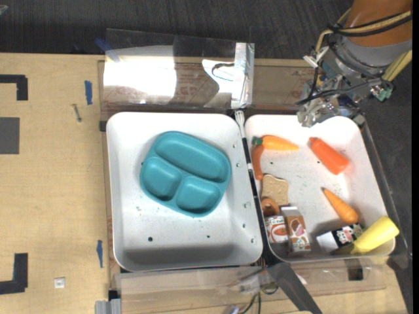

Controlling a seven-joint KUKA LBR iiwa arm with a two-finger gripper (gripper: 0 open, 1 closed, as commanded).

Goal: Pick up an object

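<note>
**Claw over right bin's far edge, nothing visibly held**

Camera view: the arm (376, 18) comes in from the top right. The claw (319, 112) hangs over the far rim of the right bin (372, 169); can't tell how it is set, too small and cluttered. No object visible in it.

Right bin contents:
- carrot (280, 143) near the far-left corner, an orange piece (257, 161) beside it along the left wall
- orange cylinder (328, 156) just below the claw, apart from it
- second carrot (340, 205) mid-right
- bread slice (275, 188) left of centre
- small cartons (290, 231) at the near-left
- yellow piece (375, 235) and a black-and-white item (340, 237) at the near-right corner

Left bin (124, 201) holds a teal divided tray (185, 172), lying flat. Both bins sit on the worktop (46, 175).
</note>
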